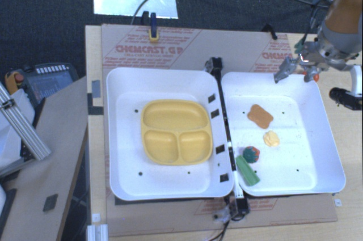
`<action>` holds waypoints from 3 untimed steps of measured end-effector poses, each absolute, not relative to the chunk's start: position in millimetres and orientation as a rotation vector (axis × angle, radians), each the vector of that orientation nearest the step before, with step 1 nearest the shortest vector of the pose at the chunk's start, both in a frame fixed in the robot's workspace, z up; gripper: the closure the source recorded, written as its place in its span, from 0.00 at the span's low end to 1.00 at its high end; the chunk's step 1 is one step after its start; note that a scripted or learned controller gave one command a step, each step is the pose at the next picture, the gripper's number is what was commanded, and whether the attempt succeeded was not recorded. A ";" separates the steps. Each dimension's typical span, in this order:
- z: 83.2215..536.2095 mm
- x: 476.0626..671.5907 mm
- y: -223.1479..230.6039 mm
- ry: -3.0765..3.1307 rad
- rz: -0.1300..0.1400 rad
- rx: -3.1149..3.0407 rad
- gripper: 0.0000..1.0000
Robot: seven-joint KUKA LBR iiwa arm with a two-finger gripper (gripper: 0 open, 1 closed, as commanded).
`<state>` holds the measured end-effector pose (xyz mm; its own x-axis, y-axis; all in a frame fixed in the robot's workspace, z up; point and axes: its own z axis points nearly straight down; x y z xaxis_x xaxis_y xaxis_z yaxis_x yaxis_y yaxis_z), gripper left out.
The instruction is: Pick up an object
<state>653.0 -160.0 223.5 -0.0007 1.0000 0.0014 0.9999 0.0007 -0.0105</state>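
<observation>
Left bin [122,87]: we find a yellow divided tray [174,132] lying flat near its middle, three compartments, nothing in them that we can make out. A row of black clips [218,121] runs down the seam where the two bins meet.

Right bin [317,121]: four small pieces, all toward its left half. A brown, bread-like piece [260,115] lies highest; just below and to its right sits a pale yellow lump [271,139]. Lower, close to the seam, a small round toy, green with red [251,153], touches or nearly touches the upper end of a green stick-shaped piece [247,170]; we cannot tell whether they are in contact.

Far right: the gripper [299,70] hangs over the top rim of the right bin, well apart from all four pieces, with the orange band of the arm above it. Its two fingers [282,73] stand spread, with nothing between them.

We judge the step to be the approach: no piece is chosen or touched yet. The brown piece is nearest and lies alone, so it looks the easiest pick. The next move calls for carrying the gripper left and down into the bin, centring the spread fingers over one piece, descending to the floor, then closing. The round toy and green stick lie crowded and near the wall, a poorer target
</observation>
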 end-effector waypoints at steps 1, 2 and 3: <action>231.5 655.6 -159.7 -2.226 -0.001 -2.219 0.00; 169.1 653.7 -158.5 -2.222 0.002 -2.218 0.00; 106.7 650.7 -157.6 -2.222 0.002 -2.218 0.00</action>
<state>650.7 -157.6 106.7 -0.0015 1.0000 0.0004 1.0000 0.0015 -0.0026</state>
